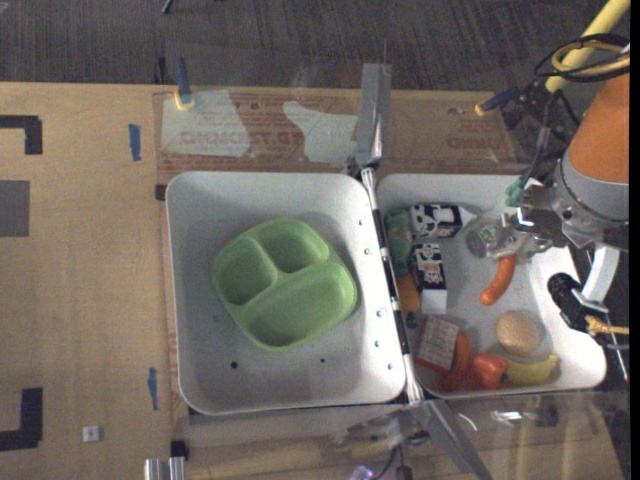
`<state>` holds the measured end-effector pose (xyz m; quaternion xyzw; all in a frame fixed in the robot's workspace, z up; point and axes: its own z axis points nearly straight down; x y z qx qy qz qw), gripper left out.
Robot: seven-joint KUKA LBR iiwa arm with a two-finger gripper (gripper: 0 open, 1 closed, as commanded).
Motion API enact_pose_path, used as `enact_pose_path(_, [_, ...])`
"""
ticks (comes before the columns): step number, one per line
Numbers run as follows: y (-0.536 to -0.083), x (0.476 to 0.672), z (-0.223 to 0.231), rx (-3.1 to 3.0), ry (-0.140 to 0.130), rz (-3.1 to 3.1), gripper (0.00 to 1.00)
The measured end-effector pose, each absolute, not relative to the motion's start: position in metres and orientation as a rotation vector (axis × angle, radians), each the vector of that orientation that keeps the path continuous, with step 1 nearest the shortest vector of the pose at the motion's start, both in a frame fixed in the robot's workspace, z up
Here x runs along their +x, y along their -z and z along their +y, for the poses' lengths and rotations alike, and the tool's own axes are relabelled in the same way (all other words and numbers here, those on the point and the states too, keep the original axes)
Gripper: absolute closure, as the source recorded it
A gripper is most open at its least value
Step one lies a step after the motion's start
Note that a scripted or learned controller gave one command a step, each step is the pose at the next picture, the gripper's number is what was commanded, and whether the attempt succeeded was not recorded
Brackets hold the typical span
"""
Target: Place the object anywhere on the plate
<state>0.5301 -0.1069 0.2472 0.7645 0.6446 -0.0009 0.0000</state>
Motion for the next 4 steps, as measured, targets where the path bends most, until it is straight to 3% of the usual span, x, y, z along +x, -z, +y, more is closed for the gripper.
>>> enact_pose_path(1, [-0.248, 0.5, -0.142, 2.211, 0.002, 2.235, 1.0])
enact_pose_path(2, [-0.216, 0.479, -0.187, 2.711, 0.004, 1.595, 1.0])
enact_pose_path(3, [-0.216, 0.479, -0.187, 2.71, 0.004, 1.595, 0.0])
enact_pose_path(4, [-0.241, 0.48, -0.144, 2.525, 0.001, 1.87, 0.0])
